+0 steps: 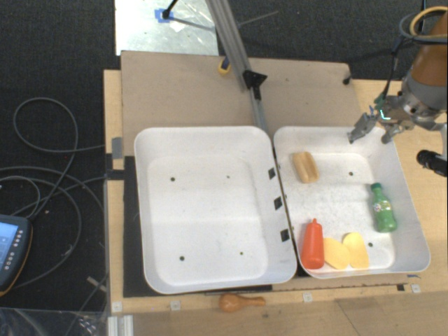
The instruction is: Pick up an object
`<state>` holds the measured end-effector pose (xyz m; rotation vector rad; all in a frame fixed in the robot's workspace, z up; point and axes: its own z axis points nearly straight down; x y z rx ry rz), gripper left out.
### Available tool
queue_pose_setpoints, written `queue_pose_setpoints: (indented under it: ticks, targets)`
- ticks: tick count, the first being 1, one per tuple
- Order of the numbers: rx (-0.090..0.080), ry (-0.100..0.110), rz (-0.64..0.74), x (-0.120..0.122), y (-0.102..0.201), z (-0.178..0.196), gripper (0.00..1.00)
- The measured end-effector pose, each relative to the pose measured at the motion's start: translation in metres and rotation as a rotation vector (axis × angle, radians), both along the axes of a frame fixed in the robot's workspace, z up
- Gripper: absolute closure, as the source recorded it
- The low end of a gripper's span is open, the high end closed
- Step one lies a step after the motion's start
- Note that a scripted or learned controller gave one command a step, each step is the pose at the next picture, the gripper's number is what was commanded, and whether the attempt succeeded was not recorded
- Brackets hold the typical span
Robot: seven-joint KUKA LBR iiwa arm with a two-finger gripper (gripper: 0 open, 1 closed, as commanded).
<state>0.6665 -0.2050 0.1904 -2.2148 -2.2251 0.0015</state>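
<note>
Up at the right bin's [402,180] far right corner, my pincer [374,133] hangs spread apart, arm cut off by the frame.

Green bottle [383,208], red bottle [313,244] — white bins [210,142].

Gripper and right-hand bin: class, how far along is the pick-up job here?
Done: nothing is lifted. The bread roll, green bottle and red bottle lie in the right bin. In hand: the gripper hangs open over the bin's far edge, holding nothing. Left: descend, grasp, lift.
</note>
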Motion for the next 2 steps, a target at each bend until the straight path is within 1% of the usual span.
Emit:
queue_pose_setpoints:
  ticks: [1,2]
  targets:
    - [-0.002,-0.004,0.003,0.001,0.0,0.003,0.0]
    - [-0.001,-0.001,-0.002,0.002,-0.008,-0.042,0.0]
